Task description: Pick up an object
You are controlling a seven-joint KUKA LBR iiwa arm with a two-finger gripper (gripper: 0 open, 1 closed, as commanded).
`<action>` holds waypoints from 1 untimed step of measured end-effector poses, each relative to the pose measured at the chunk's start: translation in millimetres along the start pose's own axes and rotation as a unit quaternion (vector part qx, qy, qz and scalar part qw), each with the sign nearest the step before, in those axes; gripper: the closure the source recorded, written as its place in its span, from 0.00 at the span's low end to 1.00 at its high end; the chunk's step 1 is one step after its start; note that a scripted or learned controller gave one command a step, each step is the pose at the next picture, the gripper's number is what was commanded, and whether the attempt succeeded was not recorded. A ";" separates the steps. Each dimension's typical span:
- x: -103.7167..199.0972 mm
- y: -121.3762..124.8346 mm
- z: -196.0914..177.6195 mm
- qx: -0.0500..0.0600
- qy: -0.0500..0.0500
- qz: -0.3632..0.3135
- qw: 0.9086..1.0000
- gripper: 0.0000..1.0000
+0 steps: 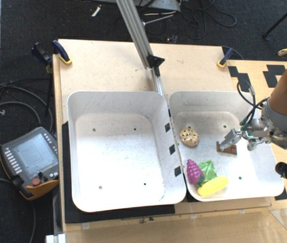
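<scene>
Nearest the camera, in the right-hand shallow white bin (264, 186), a yellow plastic corn cob (213, 186) lies at the front edge, touching a green leafy toy (207, 169) and a purple bunch of grapes (194, 171) just behind it. Further back sits a round tan cookie with dark chips (189, 136) near the divider. To its right, the two-finger gripper (233, 138) hangs over a small brown block (228, 148); whether its fingers are spread or closed cannot be told. The left white bin (77, 110) lies beside it.

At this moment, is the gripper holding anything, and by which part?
Cannot be told. The gripper sits right at the small brown block in the right bin, but the view does not show the block between its fingers.
</scene>
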State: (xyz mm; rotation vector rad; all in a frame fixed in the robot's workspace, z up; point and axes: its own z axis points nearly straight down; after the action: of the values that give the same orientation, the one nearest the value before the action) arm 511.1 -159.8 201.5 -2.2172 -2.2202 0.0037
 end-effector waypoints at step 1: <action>-0.1 0.9 -1.9 -0.002 0.000 0.001 1.000 0.00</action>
State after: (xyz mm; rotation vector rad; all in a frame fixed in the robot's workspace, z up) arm 511.9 -159.9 203.4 -2.2213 -2.2209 0.0005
